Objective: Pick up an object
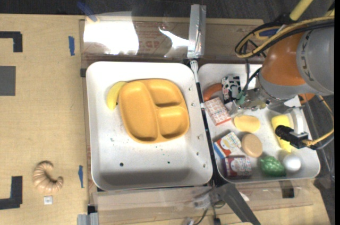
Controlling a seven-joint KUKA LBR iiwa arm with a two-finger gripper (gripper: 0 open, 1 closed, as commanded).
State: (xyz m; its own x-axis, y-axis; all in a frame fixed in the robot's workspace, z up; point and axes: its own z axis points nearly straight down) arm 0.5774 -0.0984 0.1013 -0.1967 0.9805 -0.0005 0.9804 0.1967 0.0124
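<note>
Reaching from the right over the right bin [313,168], the end effector [245,99] has an unreadable finger state.

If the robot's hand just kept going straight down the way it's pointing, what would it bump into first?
Most likely the pale yellow oval object in the right bin, or the small printed packet beside it. The hand hangs over that crowded corner, and depth is hard to judge from above, so this is a best guess.

A: Right bin [313,168] contents? 
B: Pale yellow oval [247,123] at centre; tan disc [252,145] at its 6 o'clock; green lump [271,166] at 5; small can [237,166] on its side, at 7.
</note>
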